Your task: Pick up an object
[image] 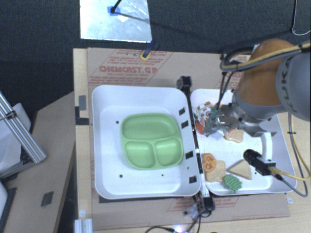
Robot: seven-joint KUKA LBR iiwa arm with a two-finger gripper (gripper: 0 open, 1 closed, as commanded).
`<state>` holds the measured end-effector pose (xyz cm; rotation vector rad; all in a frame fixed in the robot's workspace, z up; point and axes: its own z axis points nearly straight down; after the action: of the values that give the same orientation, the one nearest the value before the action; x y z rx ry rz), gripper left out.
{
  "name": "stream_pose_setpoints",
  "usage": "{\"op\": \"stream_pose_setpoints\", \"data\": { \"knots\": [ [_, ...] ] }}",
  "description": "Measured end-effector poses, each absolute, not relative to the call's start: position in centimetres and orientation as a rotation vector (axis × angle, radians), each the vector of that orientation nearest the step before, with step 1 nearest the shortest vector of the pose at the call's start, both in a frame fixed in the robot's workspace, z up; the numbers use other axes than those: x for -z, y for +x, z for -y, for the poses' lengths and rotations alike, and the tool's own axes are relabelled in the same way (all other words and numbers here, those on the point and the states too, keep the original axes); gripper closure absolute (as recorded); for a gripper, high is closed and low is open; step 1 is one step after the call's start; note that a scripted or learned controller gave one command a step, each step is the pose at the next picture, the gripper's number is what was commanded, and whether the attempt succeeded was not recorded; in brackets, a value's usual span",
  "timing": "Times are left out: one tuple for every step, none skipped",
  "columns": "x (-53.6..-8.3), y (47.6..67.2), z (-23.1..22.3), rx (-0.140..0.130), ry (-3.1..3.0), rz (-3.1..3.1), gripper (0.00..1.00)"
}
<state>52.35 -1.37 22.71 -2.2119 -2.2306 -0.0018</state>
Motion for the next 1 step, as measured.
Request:
{"op": "stream_pose_setpoints", "data": {
  "knots": [
    [-21.75,52.93,-4.62,0.003,-2.209,2.232,1.0]
  ]
}}
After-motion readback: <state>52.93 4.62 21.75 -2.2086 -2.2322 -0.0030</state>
